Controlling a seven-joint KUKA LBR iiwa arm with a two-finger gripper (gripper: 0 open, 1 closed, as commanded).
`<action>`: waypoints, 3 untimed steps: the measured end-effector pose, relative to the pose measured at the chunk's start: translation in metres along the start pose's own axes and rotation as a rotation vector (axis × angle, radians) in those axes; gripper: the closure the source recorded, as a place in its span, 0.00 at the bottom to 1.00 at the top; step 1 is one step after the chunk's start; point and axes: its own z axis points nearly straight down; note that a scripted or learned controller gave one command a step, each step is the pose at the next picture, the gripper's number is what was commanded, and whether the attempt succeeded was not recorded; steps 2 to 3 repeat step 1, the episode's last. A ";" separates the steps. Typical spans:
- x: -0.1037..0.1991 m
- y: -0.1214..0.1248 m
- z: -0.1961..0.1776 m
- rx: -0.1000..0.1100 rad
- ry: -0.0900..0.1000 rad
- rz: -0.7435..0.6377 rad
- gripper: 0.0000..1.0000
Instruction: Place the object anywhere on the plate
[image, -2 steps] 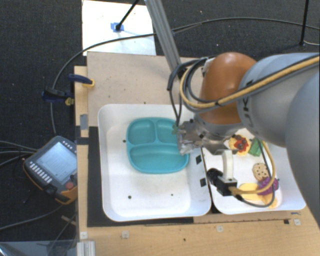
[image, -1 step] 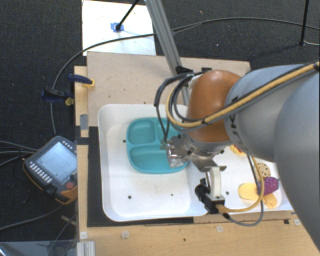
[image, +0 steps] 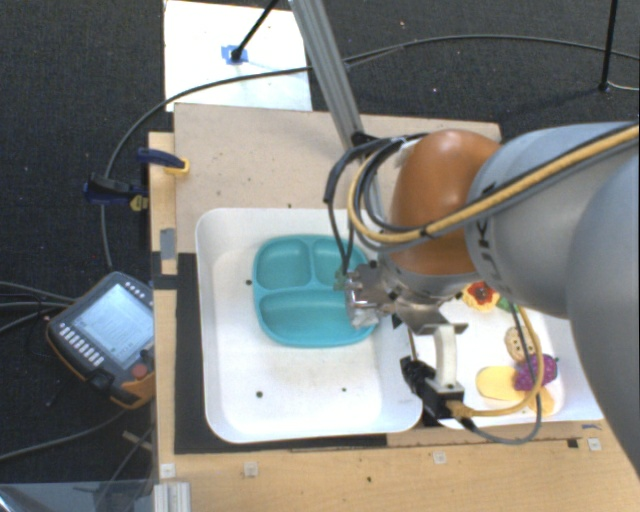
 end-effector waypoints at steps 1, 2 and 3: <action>0.000 0.000 0.000 0.001 0.000 0.000 0.00; 0.000 0.000 0.000 0.001 0.000 0.000 0.00; 0.000 0.000 0.000 0.001 0.000 0.000 0.00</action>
